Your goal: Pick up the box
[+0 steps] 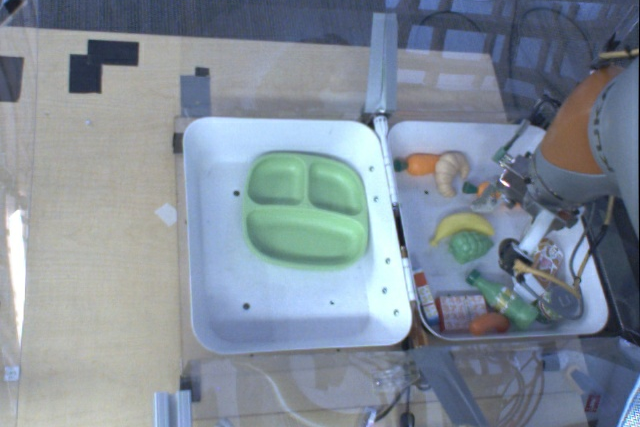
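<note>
The box, a small flat pack with a red and white label, lies on its side near the front edge of the right bin. My gripper hangs over the back right part of that bin, well behind the box and apart from it. The arm's grey wrist and orange band cover the bin's right rim. A small orange piece shows just left of the gripper; whether it is held cannot be told.
Around the box lie a green bottle, a red piece and a small red-capped bottle. Further back are a banana, a green vegetable, a carrot and a beige item. A green divided plate sits in the left bin.
</note>
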Tool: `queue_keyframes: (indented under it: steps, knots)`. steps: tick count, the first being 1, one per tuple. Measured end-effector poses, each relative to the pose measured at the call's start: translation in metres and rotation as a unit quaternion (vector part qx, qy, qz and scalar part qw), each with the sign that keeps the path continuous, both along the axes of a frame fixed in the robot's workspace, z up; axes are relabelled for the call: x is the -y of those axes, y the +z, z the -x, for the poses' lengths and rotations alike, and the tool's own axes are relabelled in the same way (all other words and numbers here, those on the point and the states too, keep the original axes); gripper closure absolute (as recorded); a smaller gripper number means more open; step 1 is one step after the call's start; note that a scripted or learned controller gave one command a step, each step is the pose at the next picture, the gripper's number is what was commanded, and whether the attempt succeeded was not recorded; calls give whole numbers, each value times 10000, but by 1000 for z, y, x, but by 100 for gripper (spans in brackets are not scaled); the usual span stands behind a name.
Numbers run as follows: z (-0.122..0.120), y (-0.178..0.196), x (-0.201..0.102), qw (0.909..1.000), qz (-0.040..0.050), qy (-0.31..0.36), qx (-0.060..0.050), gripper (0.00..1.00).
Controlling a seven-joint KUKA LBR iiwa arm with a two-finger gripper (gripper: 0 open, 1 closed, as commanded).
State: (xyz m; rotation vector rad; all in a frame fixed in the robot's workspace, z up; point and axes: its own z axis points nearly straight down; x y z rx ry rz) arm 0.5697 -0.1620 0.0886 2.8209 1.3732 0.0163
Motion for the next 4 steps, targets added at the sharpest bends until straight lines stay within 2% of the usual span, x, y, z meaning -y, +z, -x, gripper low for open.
queue_keyframes:
  steps: [1,2,3,4]
  knots:
    - [15,0,-9,10000,11,-48,0,0]
    - [-99,105,2,9990,8,-443,-26,0]
    - [-99,104,2,9990,7,-445,-29,0]
    - [-42,41,-32,9965,-3,-839,-57,0]
